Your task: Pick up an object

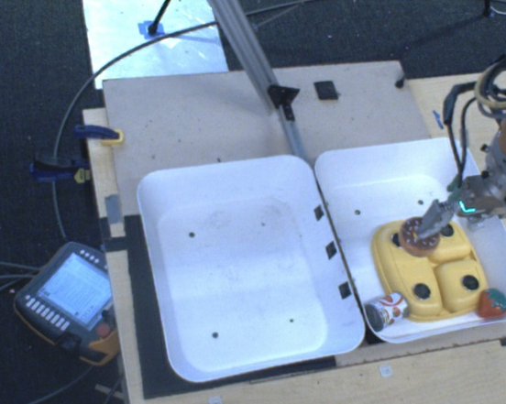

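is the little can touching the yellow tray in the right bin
Touching. In the camera view the can lies against the yellow tray's lower left corner, with no white bin floor showing between them.

A yellow tray (432, 274) with several hollows lay flat in the right bin, near its front wall. A small brown ring (415, 236), like a doughnut, sat on the far left corner of this tray. A small can (387, 311) with red and white marks lay on its side, touching the tray's front left corner. A red and orange toy (492, 304), perhaps a strawberry, rested at the tray's front right corner.
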Available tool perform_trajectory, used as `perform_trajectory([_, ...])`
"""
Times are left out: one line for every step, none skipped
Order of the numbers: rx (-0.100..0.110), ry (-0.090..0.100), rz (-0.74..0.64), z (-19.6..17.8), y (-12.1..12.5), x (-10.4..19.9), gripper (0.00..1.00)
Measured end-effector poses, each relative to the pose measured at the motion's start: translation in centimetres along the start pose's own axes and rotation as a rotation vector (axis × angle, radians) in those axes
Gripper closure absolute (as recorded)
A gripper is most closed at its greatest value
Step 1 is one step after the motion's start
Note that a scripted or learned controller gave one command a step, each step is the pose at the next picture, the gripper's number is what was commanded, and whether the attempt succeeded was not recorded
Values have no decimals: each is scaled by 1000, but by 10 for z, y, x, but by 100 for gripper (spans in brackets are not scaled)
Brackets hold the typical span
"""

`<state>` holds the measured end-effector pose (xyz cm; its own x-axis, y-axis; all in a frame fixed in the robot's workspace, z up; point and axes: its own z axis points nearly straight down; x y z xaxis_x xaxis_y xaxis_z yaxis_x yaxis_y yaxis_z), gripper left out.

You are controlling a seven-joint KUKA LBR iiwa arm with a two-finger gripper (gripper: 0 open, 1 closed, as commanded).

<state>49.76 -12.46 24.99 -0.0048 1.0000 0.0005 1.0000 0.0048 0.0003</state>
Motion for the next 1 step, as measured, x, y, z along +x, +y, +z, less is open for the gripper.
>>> perform_trajectory([-1,0,0,0,0,0,0])
